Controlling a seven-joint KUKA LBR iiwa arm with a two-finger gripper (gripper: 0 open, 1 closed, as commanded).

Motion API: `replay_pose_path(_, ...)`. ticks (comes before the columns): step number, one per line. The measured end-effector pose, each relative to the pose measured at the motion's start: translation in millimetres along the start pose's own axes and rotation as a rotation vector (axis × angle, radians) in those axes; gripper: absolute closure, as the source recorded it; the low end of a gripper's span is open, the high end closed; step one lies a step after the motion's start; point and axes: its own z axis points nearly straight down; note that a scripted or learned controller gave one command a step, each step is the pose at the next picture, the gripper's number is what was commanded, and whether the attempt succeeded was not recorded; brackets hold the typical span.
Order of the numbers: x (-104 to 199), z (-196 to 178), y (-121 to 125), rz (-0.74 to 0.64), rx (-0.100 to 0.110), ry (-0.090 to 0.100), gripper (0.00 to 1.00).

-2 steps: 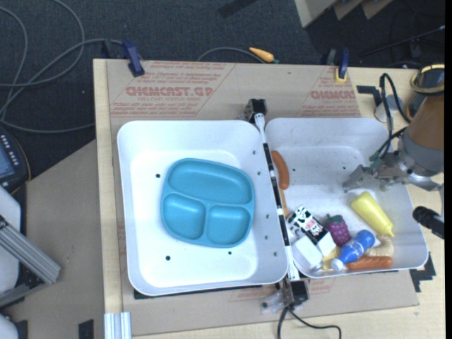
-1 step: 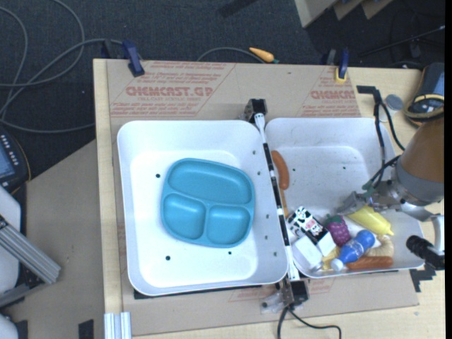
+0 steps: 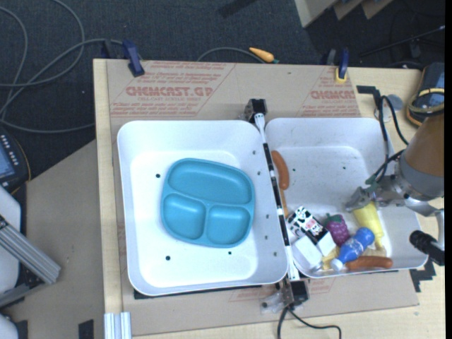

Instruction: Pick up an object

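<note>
The gripper (image 3: 364,198) hangs in the right bin (image 3: 318,129), directly above the yellow object (image 3: 369,221); whether it is open I cannot tell; the object's long axis runs down-right from it

Robotics lab: clamped bench (image 3: 212,83), loose cables (image 3: 42,55), white bins (image 3: 134,210).
</note>
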Motion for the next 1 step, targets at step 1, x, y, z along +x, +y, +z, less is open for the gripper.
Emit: replay_pose_path(1, 107.6, 9.8, 1.7, -0.008, 0.000, 0.003, 1.00)
